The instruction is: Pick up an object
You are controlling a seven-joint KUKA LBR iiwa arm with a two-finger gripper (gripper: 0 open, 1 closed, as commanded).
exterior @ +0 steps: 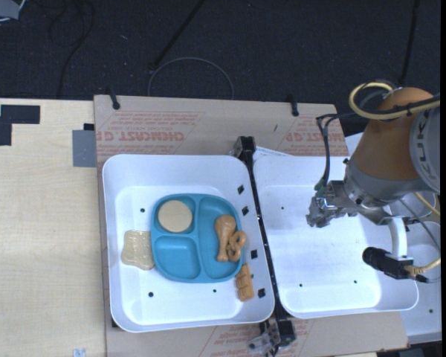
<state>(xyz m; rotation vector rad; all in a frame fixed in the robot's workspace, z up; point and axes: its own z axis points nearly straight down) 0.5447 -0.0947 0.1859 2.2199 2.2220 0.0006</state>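
Observation:
A blue divided plate (pixel 180 261) lies in the left bin (pixel 126 184). On it rest a round tan cookie (pixel 174 216) and a brown pretzel-like piece (pixel 229 238). A pale cracker (pixel 137 249) lies against the plate's left edge, and a small brown piece (pixel 244 282) sits by its lower right corner. My gripper (pixel 319 214) hangs over the right bin (pixel 334 288), near its upper middle, well away from the food items. Nothing shows between its fingers.
A black divider bar (pixel 254 222) runs between the two bins. Cardboard (pixel 178 129) lies under the bins, on a wooden bench (pixel 37 236). The arm's orange band (pixel 390 143) stands above the right bin's far right side.

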